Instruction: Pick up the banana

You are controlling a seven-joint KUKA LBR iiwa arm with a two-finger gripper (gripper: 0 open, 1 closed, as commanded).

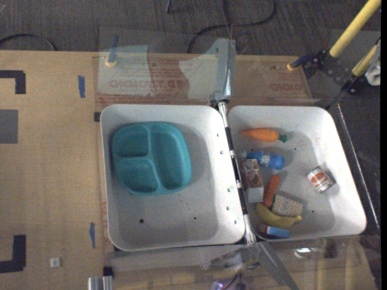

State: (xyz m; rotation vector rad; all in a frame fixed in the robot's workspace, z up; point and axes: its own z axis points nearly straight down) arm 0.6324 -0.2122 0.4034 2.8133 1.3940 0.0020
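A teal divided plate (151,157) is lying in the left bin (163,234), well apart from the work. In the right bin (347,162), the banana (275,215) is lying near the front left corner, curving just beside the dividing wall. A small carton (252,175) and a red pepper (271,190) are sitting just behind it, a tan block (286,206) is touching its upper edge, and a blue piece (277,231) is lying against its front. A descent straight down over the banana's left half, closing across its narrow width, is looking safest to me, since the crowding is growing toward the right. A can (320,179) is resting well clear.
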